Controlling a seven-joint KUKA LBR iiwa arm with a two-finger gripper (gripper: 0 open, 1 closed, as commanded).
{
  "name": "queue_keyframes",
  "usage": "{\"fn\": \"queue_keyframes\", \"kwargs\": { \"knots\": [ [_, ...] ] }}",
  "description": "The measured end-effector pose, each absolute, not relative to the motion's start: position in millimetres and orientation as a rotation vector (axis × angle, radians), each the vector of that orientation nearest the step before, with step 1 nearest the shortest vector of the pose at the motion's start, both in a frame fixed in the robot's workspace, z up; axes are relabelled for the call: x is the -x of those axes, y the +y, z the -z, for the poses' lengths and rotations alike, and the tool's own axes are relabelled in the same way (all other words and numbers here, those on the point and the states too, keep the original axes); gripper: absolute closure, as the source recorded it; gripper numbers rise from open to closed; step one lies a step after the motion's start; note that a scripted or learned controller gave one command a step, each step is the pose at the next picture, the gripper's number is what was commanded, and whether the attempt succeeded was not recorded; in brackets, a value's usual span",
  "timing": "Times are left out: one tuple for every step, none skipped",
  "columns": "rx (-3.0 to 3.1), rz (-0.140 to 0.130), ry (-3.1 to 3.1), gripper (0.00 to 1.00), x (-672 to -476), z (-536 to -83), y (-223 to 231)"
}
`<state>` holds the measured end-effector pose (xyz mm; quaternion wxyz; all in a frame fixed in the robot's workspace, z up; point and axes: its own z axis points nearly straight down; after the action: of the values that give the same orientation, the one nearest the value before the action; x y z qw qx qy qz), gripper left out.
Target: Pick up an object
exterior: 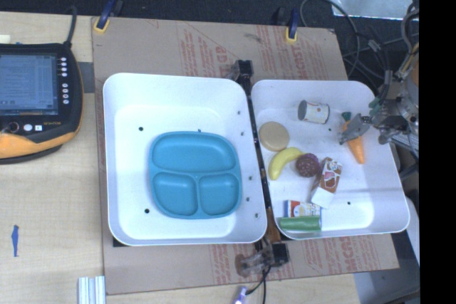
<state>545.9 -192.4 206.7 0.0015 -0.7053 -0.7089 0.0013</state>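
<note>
The pick looks barely begun: the gripper (360, 126) sits low at the right bin's (388, 221) right side, just by the orange carrot (356, 149), whether its fingers are apart or together I cannot tell, and nothing looks lifted

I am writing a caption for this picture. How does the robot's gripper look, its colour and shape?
The gripper is a small grey and dark metal assembly, seen at the right edge over the right bin. Thin dark finger parts point left. Finer details are blurred.
</note>
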Motion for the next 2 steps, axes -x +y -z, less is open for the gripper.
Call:
{"fn": "queue_keyframes", "kwargs": {
  "knots": [
    [2.213, -0.003, -2.227, 0.00, -599.2, -178, -211],
    [2.216, 0.000, -2.224, 0.00, -656.4, -171, -212]
  ]
}}
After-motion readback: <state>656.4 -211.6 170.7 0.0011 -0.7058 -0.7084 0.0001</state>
